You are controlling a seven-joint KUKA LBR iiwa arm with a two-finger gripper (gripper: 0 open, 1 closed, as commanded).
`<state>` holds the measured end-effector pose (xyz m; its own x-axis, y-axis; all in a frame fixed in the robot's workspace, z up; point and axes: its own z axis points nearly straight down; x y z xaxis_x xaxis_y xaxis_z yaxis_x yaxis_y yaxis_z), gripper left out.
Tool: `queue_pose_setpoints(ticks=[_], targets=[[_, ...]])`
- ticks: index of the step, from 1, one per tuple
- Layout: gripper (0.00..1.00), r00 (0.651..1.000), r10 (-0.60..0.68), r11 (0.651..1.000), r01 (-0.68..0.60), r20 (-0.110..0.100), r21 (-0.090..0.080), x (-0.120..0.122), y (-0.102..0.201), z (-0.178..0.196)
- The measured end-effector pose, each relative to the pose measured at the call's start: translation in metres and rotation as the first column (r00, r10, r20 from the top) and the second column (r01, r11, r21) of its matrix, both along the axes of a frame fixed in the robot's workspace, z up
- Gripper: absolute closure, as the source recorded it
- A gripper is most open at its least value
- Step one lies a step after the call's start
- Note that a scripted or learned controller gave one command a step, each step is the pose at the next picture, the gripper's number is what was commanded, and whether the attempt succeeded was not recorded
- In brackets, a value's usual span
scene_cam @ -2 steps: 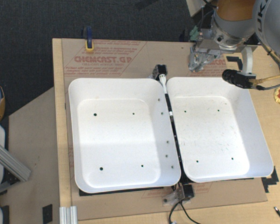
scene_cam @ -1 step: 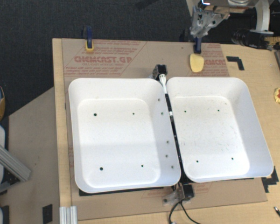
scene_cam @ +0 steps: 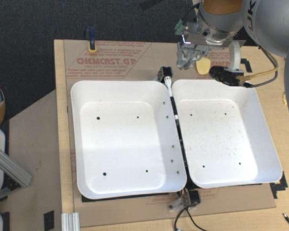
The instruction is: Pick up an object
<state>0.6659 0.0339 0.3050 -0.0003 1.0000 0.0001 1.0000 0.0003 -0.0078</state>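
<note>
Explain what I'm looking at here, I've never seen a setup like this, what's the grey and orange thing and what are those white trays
This is one camera fixed above a workbench, looking down at a slant. The grey and orange machine at the top right is a robot arm; its gripper, a small two-fingered hand, hangs beyond the far edge of the trays. A small pale yellow object sits right beside it, but I cannot tell whether it is held. The two shallow white bins, the left bin and right bin, lie side by side on a brown board. A blue and yellow clamp grips the board's far edge.

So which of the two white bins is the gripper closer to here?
The right bin. The gripper hangs just past its far left corner; the left bin lies across the centre divider.
</note>
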Motion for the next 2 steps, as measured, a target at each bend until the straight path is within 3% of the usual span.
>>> queue_pose_setpoints(ticks=[1, 2], targets=[[1.0, 1.0, -0.003, 1.0, 0.003, 0.013, -0.001, 0.001, -0.062, 0.054], [1.0, 1.0, 0.003, 1.0, -0.003, 0.004, 0.001, 0.0, 0.032, -0.019]])
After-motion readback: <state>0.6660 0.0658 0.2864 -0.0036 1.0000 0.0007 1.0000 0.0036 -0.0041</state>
